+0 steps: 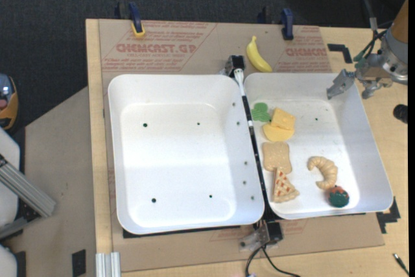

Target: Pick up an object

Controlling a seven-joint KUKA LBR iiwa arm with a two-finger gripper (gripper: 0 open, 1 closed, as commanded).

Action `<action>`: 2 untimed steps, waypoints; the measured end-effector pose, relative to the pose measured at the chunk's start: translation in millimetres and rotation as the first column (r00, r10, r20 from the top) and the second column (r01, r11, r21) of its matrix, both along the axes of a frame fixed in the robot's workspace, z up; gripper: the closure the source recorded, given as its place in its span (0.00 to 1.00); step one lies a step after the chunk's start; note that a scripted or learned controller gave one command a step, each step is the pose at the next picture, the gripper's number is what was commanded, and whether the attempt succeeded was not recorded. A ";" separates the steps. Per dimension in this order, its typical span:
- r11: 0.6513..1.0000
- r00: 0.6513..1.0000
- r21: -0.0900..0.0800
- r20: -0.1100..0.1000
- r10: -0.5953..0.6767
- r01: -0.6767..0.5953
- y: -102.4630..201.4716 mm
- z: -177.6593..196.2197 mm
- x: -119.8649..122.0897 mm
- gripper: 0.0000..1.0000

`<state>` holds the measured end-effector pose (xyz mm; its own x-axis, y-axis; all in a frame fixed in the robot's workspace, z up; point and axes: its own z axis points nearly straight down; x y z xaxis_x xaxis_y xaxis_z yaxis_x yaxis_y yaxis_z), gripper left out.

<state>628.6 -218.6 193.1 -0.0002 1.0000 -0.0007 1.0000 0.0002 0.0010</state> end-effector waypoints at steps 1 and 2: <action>1.000 1.000 0.010 -0.005 0.003 -0.003 9.7 -109.3 40.0 0.00; 1.000 1.000 0.002 -0.003 0.003 -0.003 76.8 -107.9 33.6 0.00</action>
<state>662.2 -141.8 85.2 -0.0035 1.0000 0.0011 1.0000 0.0035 -0.0021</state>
